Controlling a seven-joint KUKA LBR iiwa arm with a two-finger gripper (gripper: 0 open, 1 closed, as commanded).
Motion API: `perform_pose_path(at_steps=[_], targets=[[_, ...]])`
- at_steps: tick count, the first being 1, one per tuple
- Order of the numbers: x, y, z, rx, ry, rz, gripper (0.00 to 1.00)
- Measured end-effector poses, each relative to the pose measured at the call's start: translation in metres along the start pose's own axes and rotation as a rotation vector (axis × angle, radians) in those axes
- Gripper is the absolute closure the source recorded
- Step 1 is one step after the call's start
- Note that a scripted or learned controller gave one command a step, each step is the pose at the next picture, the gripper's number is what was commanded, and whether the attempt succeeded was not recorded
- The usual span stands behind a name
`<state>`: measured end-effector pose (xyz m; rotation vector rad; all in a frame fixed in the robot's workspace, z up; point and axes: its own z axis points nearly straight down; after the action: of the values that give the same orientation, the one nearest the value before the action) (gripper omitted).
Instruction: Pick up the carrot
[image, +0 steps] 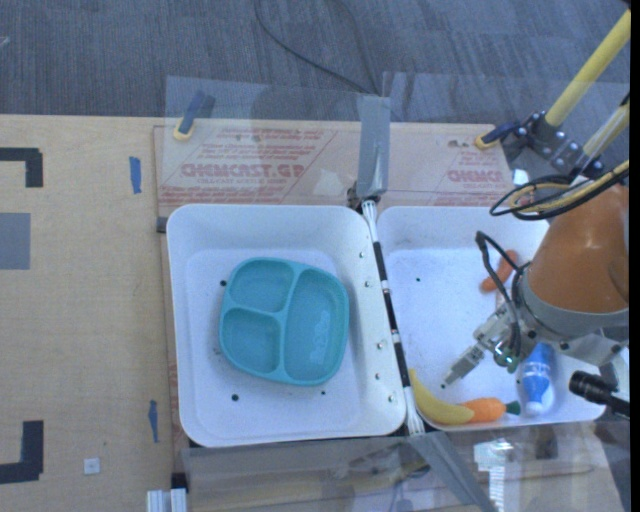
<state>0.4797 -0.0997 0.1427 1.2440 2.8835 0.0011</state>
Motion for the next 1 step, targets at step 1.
perform_pose_path(at_steps=[1], targets=[[-0.0474,-0.0402,0.054,-0.007,-0.007,-0.14,0.0]])
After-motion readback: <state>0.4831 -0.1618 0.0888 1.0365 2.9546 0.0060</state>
